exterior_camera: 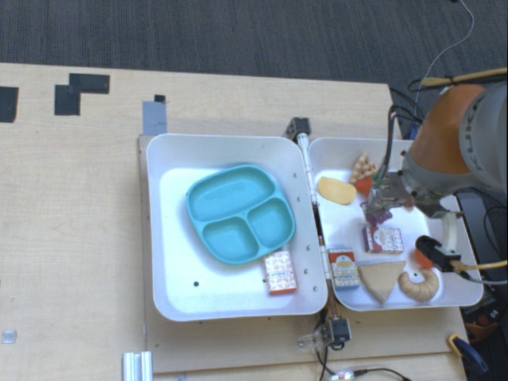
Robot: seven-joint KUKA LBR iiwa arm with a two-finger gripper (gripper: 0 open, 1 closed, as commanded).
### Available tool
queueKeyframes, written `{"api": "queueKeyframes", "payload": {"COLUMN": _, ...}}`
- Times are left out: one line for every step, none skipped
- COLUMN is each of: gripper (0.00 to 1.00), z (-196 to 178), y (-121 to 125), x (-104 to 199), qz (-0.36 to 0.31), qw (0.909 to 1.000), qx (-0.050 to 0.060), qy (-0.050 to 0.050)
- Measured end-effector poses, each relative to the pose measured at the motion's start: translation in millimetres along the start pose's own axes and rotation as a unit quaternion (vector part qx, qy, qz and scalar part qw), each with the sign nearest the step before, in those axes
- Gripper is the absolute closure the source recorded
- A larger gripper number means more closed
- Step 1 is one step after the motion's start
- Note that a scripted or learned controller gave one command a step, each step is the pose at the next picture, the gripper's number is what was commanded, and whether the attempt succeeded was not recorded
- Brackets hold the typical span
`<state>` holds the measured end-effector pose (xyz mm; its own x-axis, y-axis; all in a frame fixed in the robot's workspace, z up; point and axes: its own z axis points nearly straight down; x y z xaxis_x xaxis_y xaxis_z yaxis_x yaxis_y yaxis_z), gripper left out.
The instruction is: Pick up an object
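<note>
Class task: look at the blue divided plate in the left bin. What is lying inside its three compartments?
Nothing lies in the blue plate: all three compartments show bare blue. A small carton lies beside it on the bin floor. What is under the plate is covered.

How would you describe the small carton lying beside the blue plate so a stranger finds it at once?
Start at the left white bin, which holds a blue divided plate. Just off the plate's lower right edge lies a small carton. It is red and white and the only box in that bin.
</note>
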<state>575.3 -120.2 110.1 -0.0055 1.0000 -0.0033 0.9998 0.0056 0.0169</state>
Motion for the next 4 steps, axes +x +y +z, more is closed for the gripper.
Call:
{"api": "queueKeyframes", "payload": {"gripper": 0.00, "z": 0, "y": 0, "x": 0, "qz": 0.000, "qw": 1.0000, "qx": 0.000, "qy": 0.000}}
{"api": "queueKeyframes", "payload": {"gripper": 1.00, "z": -11, "y": 1, "x": 1, "qz": -0.001, "qw": 1.0000, "qx": -0.001, "qy": 0.000}}
{"api": "queueKeyframes", "payload": {"gripper": 0.00, "z": -11, "y": 1, "x": 1, "qz": -0.001, "qw": 1.0000, "qx": -0.001, "qy": 0.000}}
{"api": "queueKeyframes", "payload": {"gripper": 0.00, "z": 18, "y": -83, "x": 32, "qz": 0.002, "qw": 1.0000, "qx": -0.003, "qy": -0.002}}
